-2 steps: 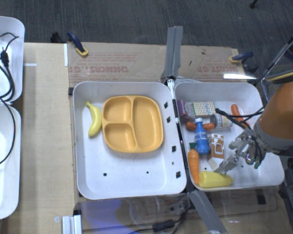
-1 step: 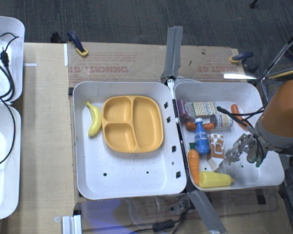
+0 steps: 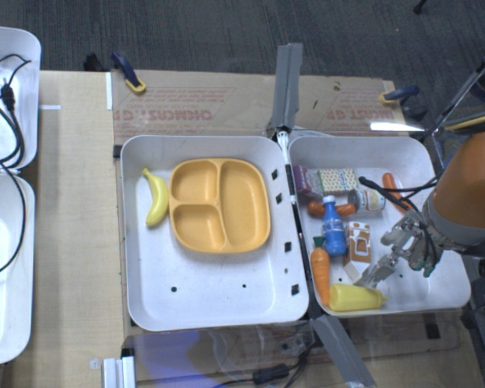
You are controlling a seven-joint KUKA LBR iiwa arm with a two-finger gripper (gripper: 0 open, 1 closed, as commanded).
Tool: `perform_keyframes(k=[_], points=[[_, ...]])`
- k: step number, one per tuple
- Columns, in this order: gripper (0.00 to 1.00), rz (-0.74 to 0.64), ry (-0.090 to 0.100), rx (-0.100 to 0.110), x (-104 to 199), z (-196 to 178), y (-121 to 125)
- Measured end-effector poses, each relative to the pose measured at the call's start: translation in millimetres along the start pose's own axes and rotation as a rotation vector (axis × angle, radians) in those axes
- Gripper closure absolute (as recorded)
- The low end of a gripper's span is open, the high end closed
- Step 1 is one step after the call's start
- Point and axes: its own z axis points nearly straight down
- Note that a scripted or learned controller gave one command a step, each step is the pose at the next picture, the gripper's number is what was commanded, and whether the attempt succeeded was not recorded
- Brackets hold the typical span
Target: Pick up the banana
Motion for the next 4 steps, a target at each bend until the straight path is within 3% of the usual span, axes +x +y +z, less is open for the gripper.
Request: perform_keyframes(k=[1,2,3,4], points=[[0.00,-0.226,-0.030,-0.004,11,17,27],[0.00,-0.253,-0.031,-0.002,23,7,43],[0.00,-0.253,-0.031,-0.003,23,7,43],[0.00,-0.273,0.001,0.001,-12,-25,85]])
